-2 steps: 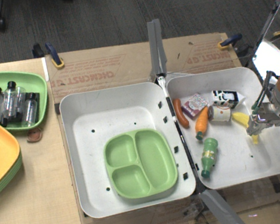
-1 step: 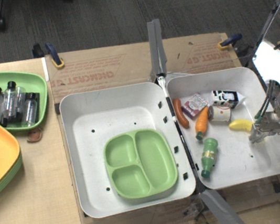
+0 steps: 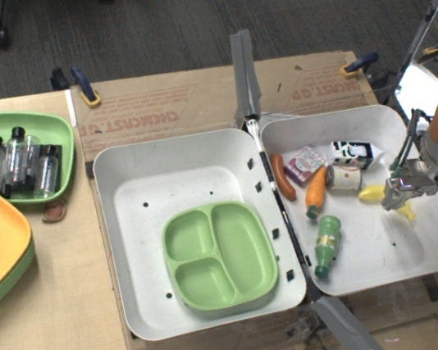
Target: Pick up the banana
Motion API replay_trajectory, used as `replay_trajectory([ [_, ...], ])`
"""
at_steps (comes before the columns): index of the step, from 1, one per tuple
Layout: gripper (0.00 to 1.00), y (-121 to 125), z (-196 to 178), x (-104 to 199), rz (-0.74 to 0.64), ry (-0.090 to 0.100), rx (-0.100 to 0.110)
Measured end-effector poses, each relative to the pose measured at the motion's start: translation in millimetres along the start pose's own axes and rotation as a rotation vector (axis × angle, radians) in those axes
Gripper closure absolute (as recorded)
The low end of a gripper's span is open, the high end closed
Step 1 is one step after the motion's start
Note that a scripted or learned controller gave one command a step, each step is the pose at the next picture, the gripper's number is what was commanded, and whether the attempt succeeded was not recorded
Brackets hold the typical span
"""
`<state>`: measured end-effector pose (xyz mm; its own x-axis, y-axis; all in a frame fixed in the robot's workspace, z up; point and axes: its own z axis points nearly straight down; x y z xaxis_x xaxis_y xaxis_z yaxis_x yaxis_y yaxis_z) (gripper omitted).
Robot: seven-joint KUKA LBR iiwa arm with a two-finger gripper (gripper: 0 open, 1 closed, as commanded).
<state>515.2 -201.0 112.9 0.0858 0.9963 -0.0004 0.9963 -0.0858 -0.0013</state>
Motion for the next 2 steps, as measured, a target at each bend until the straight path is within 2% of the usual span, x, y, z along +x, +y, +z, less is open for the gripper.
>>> replay_trajectory([
  [1, 1.0, -8.6, 22.5, 47.1, -0.014, 0.0, 0.003],
  [2, 1.0, 19.8, -2.3, 24.8, -0.056, -0.001, 0.001],
])
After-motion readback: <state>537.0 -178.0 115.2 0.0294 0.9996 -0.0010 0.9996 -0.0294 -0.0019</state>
